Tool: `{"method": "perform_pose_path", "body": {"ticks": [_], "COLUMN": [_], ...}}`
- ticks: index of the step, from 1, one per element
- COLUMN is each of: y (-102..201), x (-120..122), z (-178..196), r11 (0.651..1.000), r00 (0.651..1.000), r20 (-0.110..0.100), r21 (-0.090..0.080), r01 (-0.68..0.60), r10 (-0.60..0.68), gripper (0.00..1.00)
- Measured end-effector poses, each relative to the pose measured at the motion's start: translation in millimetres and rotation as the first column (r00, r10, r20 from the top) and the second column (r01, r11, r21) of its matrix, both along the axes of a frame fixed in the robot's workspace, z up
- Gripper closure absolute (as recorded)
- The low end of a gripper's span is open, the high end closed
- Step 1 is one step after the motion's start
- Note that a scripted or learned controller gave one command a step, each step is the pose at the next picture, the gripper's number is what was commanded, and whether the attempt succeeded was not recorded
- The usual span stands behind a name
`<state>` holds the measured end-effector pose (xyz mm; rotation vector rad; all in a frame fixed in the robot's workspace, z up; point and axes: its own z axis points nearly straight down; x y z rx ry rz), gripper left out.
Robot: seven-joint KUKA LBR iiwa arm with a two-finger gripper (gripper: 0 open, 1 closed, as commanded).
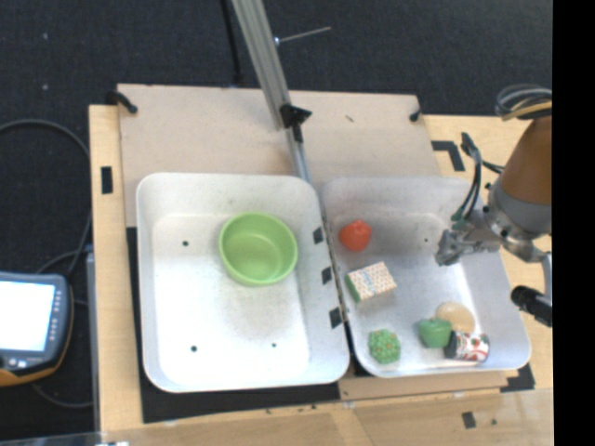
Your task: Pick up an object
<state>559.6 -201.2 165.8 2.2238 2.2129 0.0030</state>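
The right bin (409, 198) holds a red-orange ball (354, 236), a pale patterned block (371, 282), a green knobbly ball (384, 345), a green lump (433, 332), a tan rounded piece (455, 315) and a small red, white and black item (468, 347). My gripper (452, 247) hangs over the right side of this bin, right of the red-orange ball and above the tan piece. It touches none of the objects, and nothing shows between its fingers.
The left bin (177, 342) holds a light green bowl (258, 248). A slanted metal pole (268, 59) rises behind the bins. A screen device (28, 323) sits left of the bench. The arm's orange band (530, 161) is at the right edge.
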Motion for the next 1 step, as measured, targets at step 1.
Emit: {"method": "perform_pose_path", "body": {"ticks": [1], "y": [7.3], "x": [-3.3], "z": [51.7], "r11": [1.0], "r00": [1.0], "r20": [0.003], "r21": [-0.001], "r01": [-0.009], "r10": [0.009], "gripper": [1.0]}}
